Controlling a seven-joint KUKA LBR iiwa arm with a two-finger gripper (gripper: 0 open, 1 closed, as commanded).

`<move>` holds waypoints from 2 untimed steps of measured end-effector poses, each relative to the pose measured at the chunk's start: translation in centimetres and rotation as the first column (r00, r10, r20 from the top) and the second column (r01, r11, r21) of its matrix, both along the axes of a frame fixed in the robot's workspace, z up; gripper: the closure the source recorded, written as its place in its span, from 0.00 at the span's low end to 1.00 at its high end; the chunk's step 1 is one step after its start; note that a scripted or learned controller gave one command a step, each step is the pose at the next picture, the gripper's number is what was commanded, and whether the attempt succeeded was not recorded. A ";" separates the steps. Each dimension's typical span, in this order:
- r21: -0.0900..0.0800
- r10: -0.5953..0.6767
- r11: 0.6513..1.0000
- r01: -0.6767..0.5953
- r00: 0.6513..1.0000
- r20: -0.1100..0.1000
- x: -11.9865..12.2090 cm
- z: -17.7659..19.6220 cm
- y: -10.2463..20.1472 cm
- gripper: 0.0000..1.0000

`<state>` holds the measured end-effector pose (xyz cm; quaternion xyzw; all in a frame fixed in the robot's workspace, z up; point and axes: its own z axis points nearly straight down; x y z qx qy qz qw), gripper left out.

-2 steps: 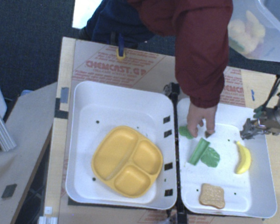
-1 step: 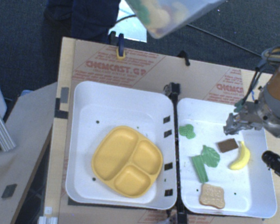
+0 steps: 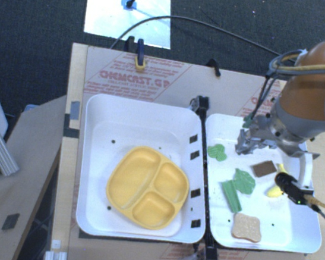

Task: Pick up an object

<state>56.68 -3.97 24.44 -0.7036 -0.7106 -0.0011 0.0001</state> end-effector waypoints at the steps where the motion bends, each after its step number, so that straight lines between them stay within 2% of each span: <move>1: 0.000 0.001 1.000 -0.001 1.000 0.001 0.9 -0.1 6.2 1.00; 2: -0.001 -0.001 1.000 0.001 1.000 0.001 0.9 -0.7 10.4 1.00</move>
